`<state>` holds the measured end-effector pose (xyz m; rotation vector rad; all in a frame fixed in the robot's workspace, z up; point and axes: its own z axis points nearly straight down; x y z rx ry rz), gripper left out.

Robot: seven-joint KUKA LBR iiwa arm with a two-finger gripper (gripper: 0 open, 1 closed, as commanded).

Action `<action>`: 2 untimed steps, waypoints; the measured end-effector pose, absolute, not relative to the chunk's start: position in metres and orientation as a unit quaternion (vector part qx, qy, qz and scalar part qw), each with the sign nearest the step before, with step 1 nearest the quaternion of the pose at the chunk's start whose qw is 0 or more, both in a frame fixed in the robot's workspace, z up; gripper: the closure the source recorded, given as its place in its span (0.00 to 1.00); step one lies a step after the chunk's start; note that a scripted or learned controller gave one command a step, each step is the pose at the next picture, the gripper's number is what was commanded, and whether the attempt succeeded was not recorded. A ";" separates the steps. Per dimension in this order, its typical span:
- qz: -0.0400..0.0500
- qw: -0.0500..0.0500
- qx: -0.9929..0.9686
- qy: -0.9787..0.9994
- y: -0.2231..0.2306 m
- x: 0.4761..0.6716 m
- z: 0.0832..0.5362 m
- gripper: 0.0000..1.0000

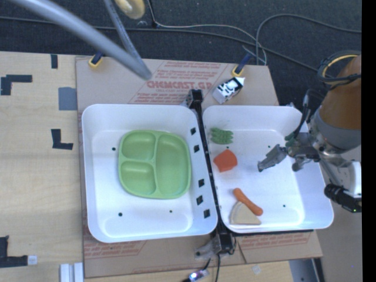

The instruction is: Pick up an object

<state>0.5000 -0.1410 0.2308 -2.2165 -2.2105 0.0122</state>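
a: gripper first — you'll find it over the right bin, out in the bare white floor toward that bin's right side, at the end of the arm that comes in from the right. its dark fingers point left, and i cannot tell whether they are spread or closed. nothing sits between them.

b: and the things you could pick?

a: all in the right bin, all to the left of the gripper. a green leafy piece lies near the divider, toward the far end. an orange-red block sits just below it, apart from the gripper. nearer the front you have a carrot, lying at a slant, with its lower end touching a pale tan wedge.

b: left bin?

a: the left bin holds a green divided plate with three compartments, lying flat near the middle.

b: anything else around you?

a: both bins rest on a cardboard sheet on the worktop, and a small black-and-white object lies on that sheet just behind the right bin.
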 end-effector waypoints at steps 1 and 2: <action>0.000 0.001 -0.707 -0.708 -0.141 0.503 0.237 0.00; 0.002 0.002 -0.707 -0.707 -0.141 0.501 0.193 0.00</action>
